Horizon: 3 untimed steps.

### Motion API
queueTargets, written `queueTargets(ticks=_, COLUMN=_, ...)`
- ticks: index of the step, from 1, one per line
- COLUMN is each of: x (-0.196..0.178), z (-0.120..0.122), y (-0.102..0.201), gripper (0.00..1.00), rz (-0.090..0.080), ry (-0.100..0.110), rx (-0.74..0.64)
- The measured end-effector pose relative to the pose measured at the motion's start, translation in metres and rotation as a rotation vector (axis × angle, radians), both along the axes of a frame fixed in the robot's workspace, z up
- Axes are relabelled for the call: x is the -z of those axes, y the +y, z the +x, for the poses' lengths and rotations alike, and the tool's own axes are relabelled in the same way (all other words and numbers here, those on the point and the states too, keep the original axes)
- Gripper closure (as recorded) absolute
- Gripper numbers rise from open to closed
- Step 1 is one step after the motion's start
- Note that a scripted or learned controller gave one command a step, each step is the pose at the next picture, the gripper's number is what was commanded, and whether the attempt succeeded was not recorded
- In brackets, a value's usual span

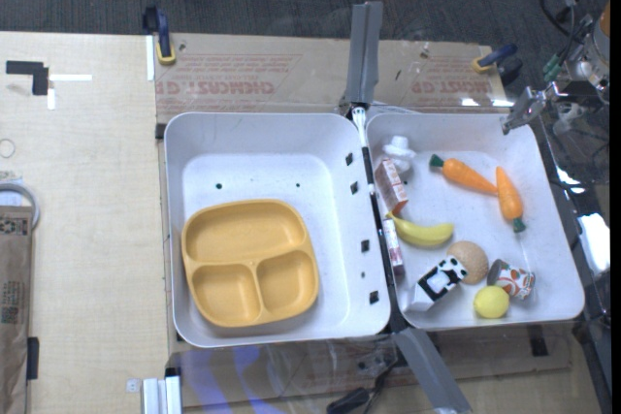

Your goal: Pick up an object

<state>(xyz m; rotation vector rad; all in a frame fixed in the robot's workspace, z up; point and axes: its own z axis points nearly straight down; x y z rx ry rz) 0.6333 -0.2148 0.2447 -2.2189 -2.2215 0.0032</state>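
Note:
The right bin (pixel 543 172) holds several small objects. Two orange carrots (pixel 466 176) (pixel 508 194) lie at its back right. A yellow banana (pixel 424 231) lies near the middle. A brown and red carton (pixel 391 186) leans on the left wall, and a small white object (pixel 398 148) sits behind it. A tan ball (pixel 468 258), a black and white toy (pixel 441 280), a yellow lemon (pixel 492 302) and an orange and white patterned piece (pixel 514 279) cluster at the front.
The left bin (pixel 252 145) holds a yellow divided plate (pixel 250 260) at its front left. A narrow red packet (pixel 392 245) lies along the wall between the bins. Cables and metal hardware (pixel 572 82) crowd the bench's far right corner.

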Motion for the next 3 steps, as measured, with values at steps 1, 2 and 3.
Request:
queueTargets(ticks=1, x=0.153, z=-0.024, y=0.039, gripper=0.0, rz=0.0, ry=-0.003, rx=-0.153)
queueTargets(ticks=2, x=0.144, z=-0.024, y=0.038, gripper=1.0, rz=0.0, ry=-0.002, rx=-0.151)
queueTargets(ticks=3, x=0.06, z=0.007, y=0.067, gripper=1.0, rz=0.003, ry=0.009, rx=-0.131)
